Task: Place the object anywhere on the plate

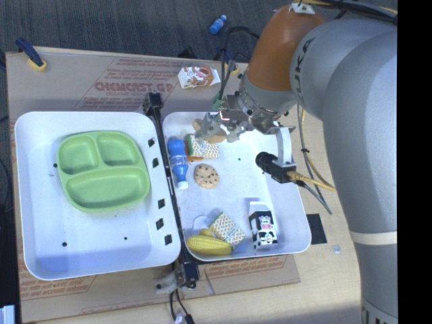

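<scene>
- Two bins are seen; the green plate (102,171) at centre left carries nothing, so placement is judged undone.
- The gripper (226,123) is lowered over the brown object (210,131), upper centre.
- Finger state cannot be told.

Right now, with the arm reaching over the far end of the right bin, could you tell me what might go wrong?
1. The claw sits over a tight cluster: a tan item against a patterned packet and the blue bottle. It may grab two or knock one aside.
2. The green plate lies in the left bin, so a loose grip could drop the load over the divider.
</scene>
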### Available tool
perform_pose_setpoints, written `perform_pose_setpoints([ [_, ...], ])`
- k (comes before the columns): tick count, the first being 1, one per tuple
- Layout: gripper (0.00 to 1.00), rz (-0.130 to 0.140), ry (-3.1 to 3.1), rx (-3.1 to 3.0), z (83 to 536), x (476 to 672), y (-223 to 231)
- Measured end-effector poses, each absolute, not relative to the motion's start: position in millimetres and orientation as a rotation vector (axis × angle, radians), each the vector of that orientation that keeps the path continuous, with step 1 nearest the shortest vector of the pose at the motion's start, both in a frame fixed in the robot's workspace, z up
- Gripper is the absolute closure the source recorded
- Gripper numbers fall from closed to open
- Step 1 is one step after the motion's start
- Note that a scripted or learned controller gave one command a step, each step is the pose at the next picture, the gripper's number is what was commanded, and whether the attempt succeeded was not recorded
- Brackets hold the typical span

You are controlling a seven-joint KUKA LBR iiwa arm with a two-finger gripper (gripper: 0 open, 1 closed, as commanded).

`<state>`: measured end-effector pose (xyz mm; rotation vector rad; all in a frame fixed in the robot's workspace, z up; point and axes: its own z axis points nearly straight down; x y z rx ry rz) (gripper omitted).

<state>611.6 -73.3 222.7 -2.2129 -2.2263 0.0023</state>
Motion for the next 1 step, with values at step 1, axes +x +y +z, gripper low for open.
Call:
perform_pose_setpoints([
  [1, 1.0, -0.002, -2.228, -2.214, 218.9, 656.6, -4.9],
])
